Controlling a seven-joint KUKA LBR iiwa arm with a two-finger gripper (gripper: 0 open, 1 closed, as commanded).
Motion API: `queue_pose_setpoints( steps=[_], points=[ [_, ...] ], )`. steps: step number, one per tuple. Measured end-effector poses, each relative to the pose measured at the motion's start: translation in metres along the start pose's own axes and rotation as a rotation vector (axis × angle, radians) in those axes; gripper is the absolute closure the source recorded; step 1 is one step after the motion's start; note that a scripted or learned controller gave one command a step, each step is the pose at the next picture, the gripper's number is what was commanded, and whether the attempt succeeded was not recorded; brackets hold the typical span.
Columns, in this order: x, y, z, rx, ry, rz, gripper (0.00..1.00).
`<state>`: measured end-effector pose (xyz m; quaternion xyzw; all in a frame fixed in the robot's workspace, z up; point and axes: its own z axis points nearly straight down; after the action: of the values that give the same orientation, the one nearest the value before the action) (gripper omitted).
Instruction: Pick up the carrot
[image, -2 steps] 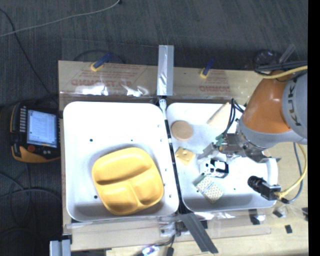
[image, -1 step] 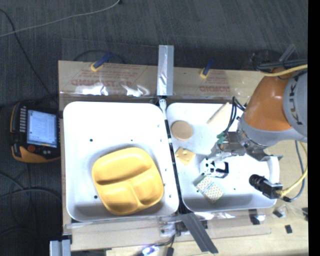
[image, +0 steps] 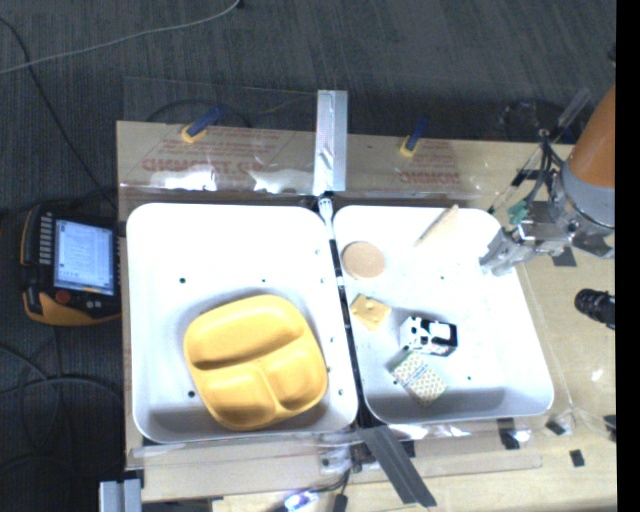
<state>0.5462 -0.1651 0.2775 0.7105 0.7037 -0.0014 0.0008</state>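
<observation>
Carrot (image: 437, 226) — pale, tapered stick, lying aslant in right bin (image: 520, 330).

The arm (image: 598, 165) is cut off by the right edge, only its orange band and wrist showing. The gripper (image: 497, 258) is too small and blurred to read its fingers. No object in the right bin (image: 520, 330) is clearly a carrot.

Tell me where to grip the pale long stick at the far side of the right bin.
Grip the pale stick at its middle, coming straight down and closing across its narrow width. It lies flat and slanted, apart from the round disc, with bare floor along both long sides.
</observation>
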Motion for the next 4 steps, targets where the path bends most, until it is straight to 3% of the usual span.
queue_pose_setpoints(
  steps=[1, 2, 3, 4],
  points=[
    [-0.037, 0.050, -0.013, 0.000, -0.001, -0.198, 1.00],
    [-0.027, 0.088, -0.021, -0.001, -0.001, -0.196, 1.00],
    [-0.057, 0.123, -0.040, -0.003, -0.003, -0.448, 1.00],
    [-0.057, 0.099, -0.041, -0.002, -0.001, -0.628, 1.00]
  ],
)
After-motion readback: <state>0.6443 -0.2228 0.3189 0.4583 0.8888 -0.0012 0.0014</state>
